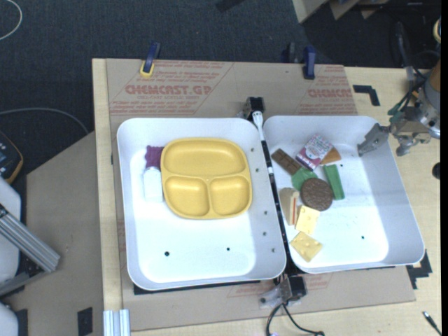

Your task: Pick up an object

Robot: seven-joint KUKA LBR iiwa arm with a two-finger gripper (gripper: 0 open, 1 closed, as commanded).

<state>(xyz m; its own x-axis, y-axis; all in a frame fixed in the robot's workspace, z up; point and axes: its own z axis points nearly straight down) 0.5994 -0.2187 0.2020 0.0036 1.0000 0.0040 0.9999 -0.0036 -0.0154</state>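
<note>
The round brown plastic toy cookie (317,194), lying amid play food in the right white bin (392,215), is looking light, rigid and slick, best pinched across its rim.

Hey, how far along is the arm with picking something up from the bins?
Nothing looks picked yet. The gripper sits at the right bin's far right edge, with nothing visible between its fingers. The toy food, such as the brown patty, cheese wedge and green piece, lies in that bin's left part. The yellow tray rests in the left bin. Left to do: reach an item, grasp it, lift.
</note>
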